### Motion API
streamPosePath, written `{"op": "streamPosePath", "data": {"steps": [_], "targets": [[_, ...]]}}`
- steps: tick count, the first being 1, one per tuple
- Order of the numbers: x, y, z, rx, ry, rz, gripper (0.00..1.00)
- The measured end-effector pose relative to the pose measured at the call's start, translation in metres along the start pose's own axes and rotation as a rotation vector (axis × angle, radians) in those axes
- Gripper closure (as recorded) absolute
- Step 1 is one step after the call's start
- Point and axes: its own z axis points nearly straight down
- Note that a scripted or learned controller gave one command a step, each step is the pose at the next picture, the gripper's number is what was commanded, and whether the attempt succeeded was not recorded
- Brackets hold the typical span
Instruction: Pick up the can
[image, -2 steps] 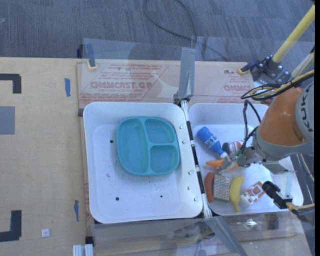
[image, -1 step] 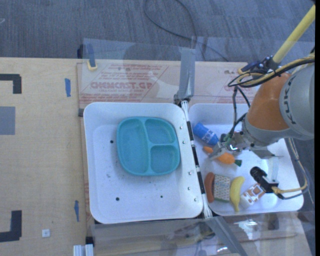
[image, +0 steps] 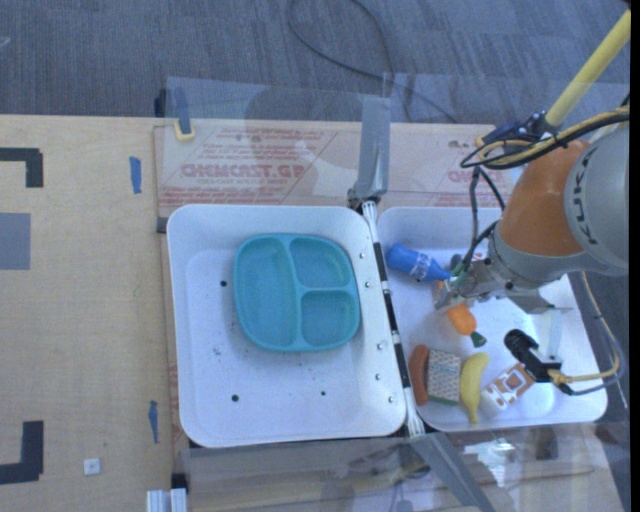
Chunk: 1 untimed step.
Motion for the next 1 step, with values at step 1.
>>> {"op": "streamPosePath", "data": {"steps": [1], "targets": [[0.0067,0.0333,-0.0958,0.012,0.001,0.047,1.0]]}}
